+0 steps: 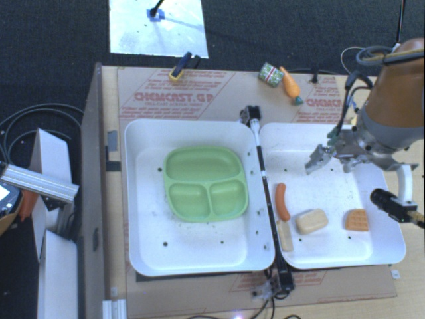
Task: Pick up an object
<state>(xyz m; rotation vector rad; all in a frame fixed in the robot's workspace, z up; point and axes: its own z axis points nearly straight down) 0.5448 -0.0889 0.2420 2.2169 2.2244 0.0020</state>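
Observation:
The right bin (372,254) holds a red-orange sausage (283,201), a beige bread roll (311,220), an orange waffle piece (356,220) and a tan stick (285,234) along the divider. My gripper (319,159) hangs over the back middle of this bin, up and to the right of the sausage and apart from all the items. In the left bin (149,244) a green divided plate (204,183) lies flat.
Behind the bins on the cardboard are a small green can (271,74), a toy carrot (291,85) and a yellow-black clamp (179,67). A black bar (261,161) runs between the bins. Cables and white boxes sit off the bench at left.

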